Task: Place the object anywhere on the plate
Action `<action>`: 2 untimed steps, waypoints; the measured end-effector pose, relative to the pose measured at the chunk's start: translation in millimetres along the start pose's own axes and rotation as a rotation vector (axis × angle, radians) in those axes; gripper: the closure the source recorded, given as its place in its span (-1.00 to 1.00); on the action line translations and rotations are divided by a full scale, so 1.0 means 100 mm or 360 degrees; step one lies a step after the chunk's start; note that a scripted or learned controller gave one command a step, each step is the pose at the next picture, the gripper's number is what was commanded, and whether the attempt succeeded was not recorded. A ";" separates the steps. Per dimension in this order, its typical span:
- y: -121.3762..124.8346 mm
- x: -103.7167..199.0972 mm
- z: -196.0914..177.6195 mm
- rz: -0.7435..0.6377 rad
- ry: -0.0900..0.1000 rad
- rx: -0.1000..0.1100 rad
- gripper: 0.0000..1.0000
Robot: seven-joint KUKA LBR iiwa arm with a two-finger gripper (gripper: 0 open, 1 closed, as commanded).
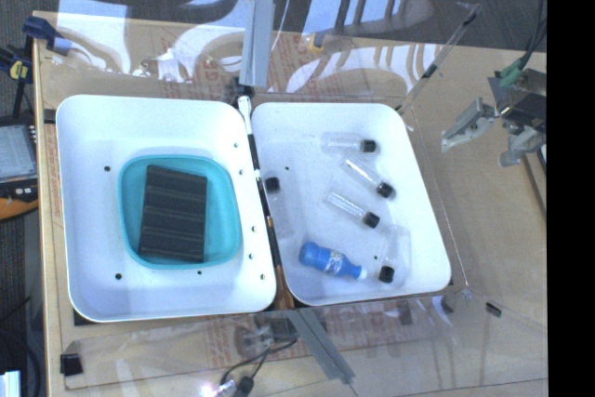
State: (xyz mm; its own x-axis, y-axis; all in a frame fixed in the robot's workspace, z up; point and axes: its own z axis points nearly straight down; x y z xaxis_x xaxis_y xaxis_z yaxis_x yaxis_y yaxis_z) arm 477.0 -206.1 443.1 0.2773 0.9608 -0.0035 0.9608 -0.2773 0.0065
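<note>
White left bin (84, 200) carries teal plate (221, 200); dark ribbed block (174, 213) flat on plate centre. White right bin (418, 200), just beside: four clear vials with black caps (358, 209), loose black cap (271, 184), blue bottle (330, 260) on its side near front edge. No legible writing or labels. Gripper (507, 121) at right, outside bins, above bare bench; well apart from blue bottle. Open or closed: cannot tell.

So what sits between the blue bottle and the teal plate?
In the camera view, the two bins' adjoining rims lie between the blue bottle and the teal plate; otherwise only bare white bin floor.
</note>
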 end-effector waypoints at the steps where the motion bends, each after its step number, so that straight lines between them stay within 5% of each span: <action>1: -0.01 0.02 0.00 0.0182 0.0000 -0.0001 -1.00; 2: -0.02 0.05 0.05 0.0404 0.0002 0.0015 -1.00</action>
State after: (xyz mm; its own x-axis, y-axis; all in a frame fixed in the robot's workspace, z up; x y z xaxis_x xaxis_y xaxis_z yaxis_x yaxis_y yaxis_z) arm 476.4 -201.2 438.1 0.5099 0.8602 -0.0014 0.8602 -0.5099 -0.0021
